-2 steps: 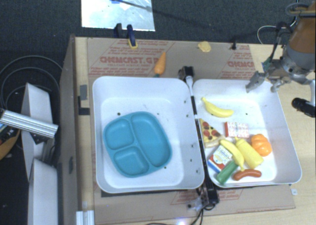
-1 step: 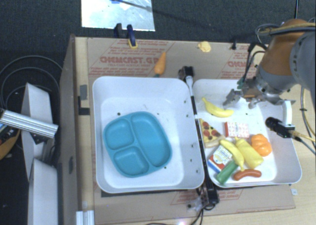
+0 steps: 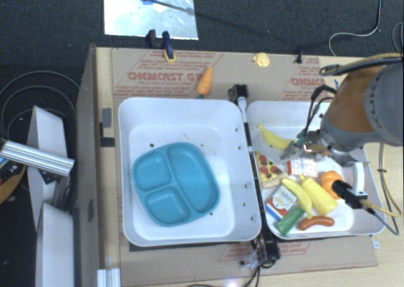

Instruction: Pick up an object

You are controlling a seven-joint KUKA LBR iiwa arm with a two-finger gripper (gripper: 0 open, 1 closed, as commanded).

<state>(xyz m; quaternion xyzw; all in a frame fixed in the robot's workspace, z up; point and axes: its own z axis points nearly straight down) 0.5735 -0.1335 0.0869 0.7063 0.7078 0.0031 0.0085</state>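
The right bin (image 3: 363, 232) holds several toy foods. A yellow banana (image 3: 274, 137) lies near its left wall, with a pizza slice (image 3: 270, 172) below it. A white and red packet (image 3: 305, 167) sits mid-bin, beside an orange fruit (image 3: 329, 180). Two yellow pieces (image 3: 314, 193), a small printed box (image 3: 282, 199), a green piece (image 3: 289, 221) and a red sausage (image 3: 314, 221) crowd the front. My gripper (image 3: 306, 148) hangs low over the bin's middle, just right of the banana and above the packet. Nothing can be seen held in it.
The left bin (image 3: 126, 153) holds a blue divided plate (image 3: 173, 181). An orange carrot (image 3: 204, 81) and a small yellow piece (image 3: 261, 60) lie on the cardboard behind the bins. A black clamp (image 3: 238, 93) sits between the bins at the back. My arm's body (image 3: 363, 109) covers the right bin's far corner.
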